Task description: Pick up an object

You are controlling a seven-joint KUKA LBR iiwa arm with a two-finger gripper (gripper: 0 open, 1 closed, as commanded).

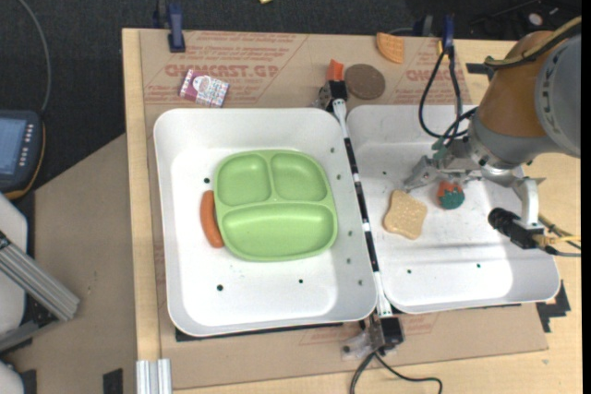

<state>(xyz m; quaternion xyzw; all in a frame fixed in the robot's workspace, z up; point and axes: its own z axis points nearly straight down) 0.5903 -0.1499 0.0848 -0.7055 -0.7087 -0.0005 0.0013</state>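
In the right bin (517, 277), the pincer (450, 183) sits low over a small red-and-teal toy (451, 195), fingers spread wide, gripping nothing; a tan cracker (404, 215) lies just left of the toy.

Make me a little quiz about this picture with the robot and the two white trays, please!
1. True or false: the green three-part plastic plate lies in the left white bin.
2. Which thing lies closest to the gripper? A) the tan square cracker B) the small red-and-teal toy C) the orange sausage-shaped toy
3. Fill in: the orange sausage-shaped toy lies along the plate's ____ edge.

Key: 1 true; 2 B; 3 left.
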